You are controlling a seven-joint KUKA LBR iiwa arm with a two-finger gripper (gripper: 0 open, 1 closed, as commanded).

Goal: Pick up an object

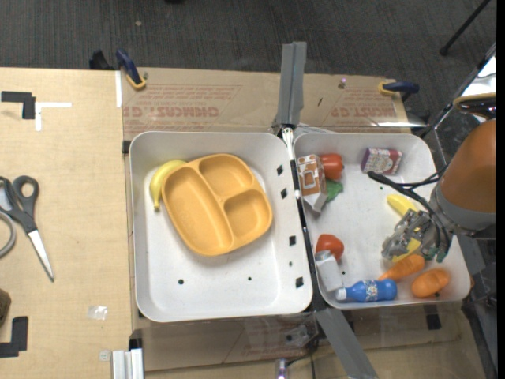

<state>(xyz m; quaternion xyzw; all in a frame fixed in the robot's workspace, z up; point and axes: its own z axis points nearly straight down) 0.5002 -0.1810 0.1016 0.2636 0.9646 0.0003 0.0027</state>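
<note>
My gripper (405,245) hangs low in the right bin (371,144), near its right wall, over a yellow piece and an orange carrot-like toy (405,268). An orange egg-shaped toy (430,283) lies just right of the carrot. A blue bottle (369,291) lies along the bin's front wall. A yellow banana-like piece (401,204) sits just above the gripper. The fingers blend into the clutter below them.
The right bin also holds a purple packet (382,161), a red tomato toy (332,165), a brown-labelled packet (311,177) and a red-topped white item (327,253). The left bin (158,290) holds an orange divided plate (215,203) over a banana (161,178). Scissors (30,223) lie on the bench at left.
</note>
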